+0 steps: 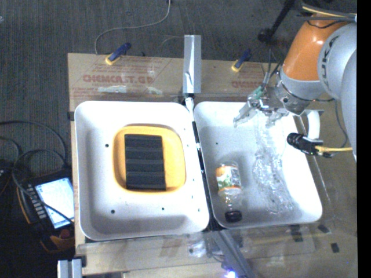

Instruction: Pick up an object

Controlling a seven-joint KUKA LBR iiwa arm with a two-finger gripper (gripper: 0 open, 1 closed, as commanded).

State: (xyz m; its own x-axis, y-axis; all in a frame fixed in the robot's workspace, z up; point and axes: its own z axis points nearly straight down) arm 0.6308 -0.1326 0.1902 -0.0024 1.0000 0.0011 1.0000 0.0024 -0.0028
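Two white bins rest on a plywood bench over dark carpet. The gripper hovers at 1 o'clock; its opening cannot be determined. A plastic bottle lies at 5 o'clock in the right bin.

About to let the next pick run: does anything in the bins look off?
Little stands out. In the right bin a plastic bottle lies on its side next to crumpled clear plastic wrap. The yellow tray sits squarely in the left bin. The gripper is over the right bin's far edge.

The arm is reaching in from the right (orange band uppermost), its gripper hanging low.
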